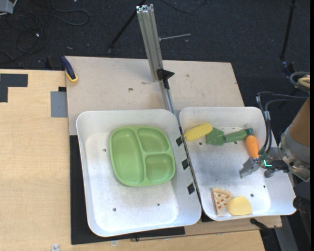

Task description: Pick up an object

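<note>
Camera view: gripper (pixel 249 168) in right bin (pixel 220 192), jaws' state we cannot tell, just below the orange carrot (pixel 251 146). We judge the carrot light, stiff, slippery; take it across its thicker middle.

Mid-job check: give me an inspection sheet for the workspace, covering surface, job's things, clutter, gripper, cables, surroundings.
Surface: two shallow white bins, left bin and right bin, side by side on a bench.
Job's things: right bin holds yellow corn cob, green toy utensil, orange carrot, pizza slice, yellow round piece.
Clutter: green divided plate in left bin.
Gripper: gripper low over right bin, below carrot; nothing seen held.
Cables: black cables on dark floor.
Surroundings: metal post, wooden table.
</note>
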`<action>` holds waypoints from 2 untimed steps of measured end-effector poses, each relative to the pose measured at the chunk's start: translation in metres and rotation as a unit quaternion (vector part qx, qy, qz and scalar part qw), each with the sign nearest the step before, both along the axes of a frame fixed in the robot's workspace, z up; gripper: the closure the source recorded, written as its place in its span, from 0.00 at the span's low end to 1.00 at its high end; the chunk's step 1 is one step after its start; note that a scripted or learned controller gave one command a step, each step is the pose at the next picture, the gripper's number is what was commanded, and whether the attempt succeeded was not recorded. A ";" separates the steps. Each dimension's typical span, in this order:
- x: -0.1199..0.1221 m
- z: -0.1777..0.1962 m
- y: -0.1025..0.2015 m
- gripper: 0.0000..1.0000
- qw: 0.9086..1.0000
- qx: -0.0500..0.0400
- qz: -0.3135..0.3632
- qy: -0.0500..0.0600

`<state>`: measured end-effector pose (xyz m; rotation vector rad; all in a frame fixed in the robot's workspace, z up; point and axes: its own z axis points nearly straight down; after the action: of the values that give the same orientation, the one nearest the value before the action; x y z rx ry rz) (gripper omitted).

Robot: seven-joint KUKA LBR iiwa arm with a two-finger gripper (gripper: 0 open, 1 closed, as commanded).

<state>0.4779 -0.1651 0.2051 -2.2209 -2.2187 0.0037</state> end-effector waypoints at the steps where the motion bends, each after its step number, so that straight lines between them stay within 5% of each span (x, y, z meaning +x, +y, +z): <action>1: 0.000 0.001 0.000 0.00 1.000 0.000 0.000 -0.001; 2: 0.001 -0.043 0.001 0.00 1.000 0.001 0.000 0.002</action>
<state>0.4790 -0.1640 0.1624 -2.2175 -2.2160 0.0047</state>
